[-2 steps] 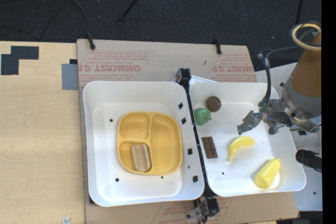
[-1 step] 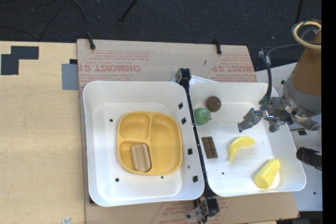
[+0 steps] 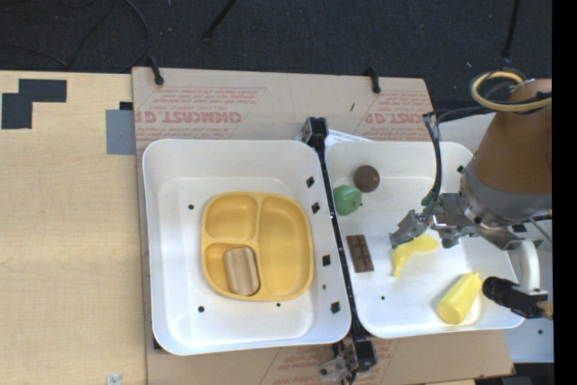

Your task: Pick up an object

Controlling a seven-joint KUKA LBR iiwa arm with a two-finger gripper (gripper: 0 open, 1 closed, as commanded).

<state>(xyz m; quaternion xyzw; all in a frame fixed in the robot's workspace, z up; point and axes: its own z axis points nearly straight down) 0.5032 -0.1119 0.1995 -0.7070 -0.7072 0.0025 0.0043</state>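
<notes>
Lower middle of the right bin (image 3: 393,313), a yellow banana (image 3: 407,255) lies on the white floor, its long axis slanting from upper right down to lower left. The gripper (image 3: 416,228) sits directly above its upper end, so close in the picture that the two seem to touch. Whether the gripper is parted or closed cannot be told, nor whether it has the banana in its grip. The grey arm with its orange band (image 3: 516,160) enters from the right edge of the frame.

Just left of the banana lies a brown chocolate bar (image 3: 361,253), near the wall between the bins. Above that, a green ball (image 3: 347,198) rests against the dividing wall, with a brown ball (image 3: 366,178) just beside it to the upper right. A yellow block (image 3: 458,298) lies tilted toward the lower right of the same bin, apart from the banana.

The left bin (image 3: 171,307) holds a yellow divided plate (image 3: 281,234), and a tan bread slice (image 3: 241,270) lies in its lower left compartment. Both bins sit on a cardboard sheet (image 3: 270,104) over the pale wooden bench (image 3: 63,239).
</notes>
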